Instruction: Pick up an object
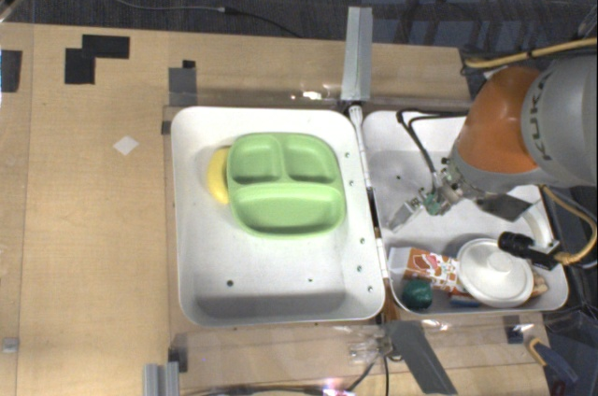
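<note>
Two shallow white bins sit side by side on my bench. Left bin [271, 291]: I see a green sectioned tray [283, 181] lying flat in its upper half, three compartments facing up, with a yellow object [217, 176] tucked partly under its left edge. Right bin [397, 142]: the arm [533, 128], grey with an orange band, reaches in from the right and covers much of it. The gripper [432, 198] hangs low near the bin's middle, above the floor beside a small grey piece [400, 215]; nothing lies between the fingers, but I cannot tell whether they are spread or closed. Candidate objects cluster along the near wall: a white bowl-like dish [495, 273], a red-and-white printed packet [432, 266] just left of it, and a dark green ball [418, 293] touching the packet's lower edge.
</note>
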